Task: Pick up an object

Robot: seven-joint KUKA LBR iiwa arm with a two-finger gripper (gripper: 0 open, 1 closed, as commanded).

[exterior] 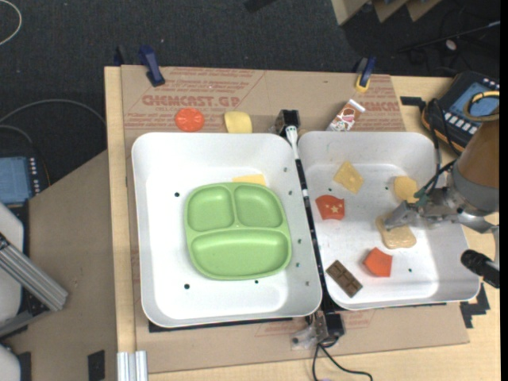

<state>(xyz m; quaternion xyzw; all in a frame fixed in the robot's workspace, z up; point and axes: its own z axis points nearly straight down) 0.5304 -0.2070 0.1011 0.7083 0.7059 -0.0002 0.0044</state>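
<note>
One tan slice (pixel 398 236) directly beneath the fingers (pixel 394 220).

In the left bin (pixel 151 213) we see the green tray (pixel 236 230) filling the middle, with bare floor along the left wall and front corners. In the right bin (pixel 373 143) the open floor lies along its back edge; the star block (pixel 330 206), orange block (pixel 378 262) and chocolate (pixel 344 277) crowd the front left.

A green divided plate (pixel 236 230) is seen in the left bin (pixel 151 213). Small food pieces are scattered in the right bin (pixel 373 145), where the gripper (pixel 399 217) is lowered beside a tan piece (pixel 398 236).
</note>
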